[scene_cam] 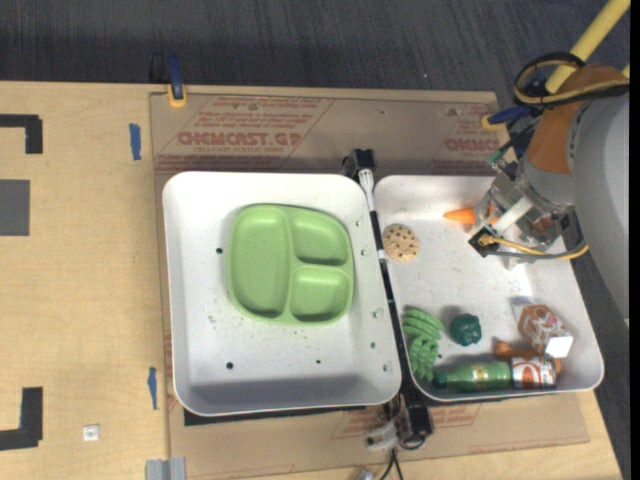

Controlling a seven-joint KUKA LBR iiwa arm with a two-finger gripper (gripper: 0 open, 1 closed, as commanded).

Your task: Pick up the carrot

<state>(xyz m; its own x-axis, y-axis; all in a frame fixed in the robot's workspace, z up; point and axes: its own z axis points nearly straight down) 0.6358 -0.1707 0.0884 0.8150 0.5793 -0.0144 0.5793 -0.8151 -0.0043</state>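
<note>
The carrot [459,215] is a small orange piece lying near the far side of the right bin [430,196]. Its right end is hidden behind my gripper [503,216]. The gripper hangs low over the bin's far right part, right next to the carrot. From this angle the wrist covers the fingers, so I cannot tell whether the carrot is between them.
A cookie [400,241] lies left of the carrot. Along the right bin's near side are a green leafy piece [422,336], a dark green ball [464,329], a green bottle [495,373] and a brown wrapped item [540,325]. The left bin [190,298] holds a green divided plate [292,263].
</note>
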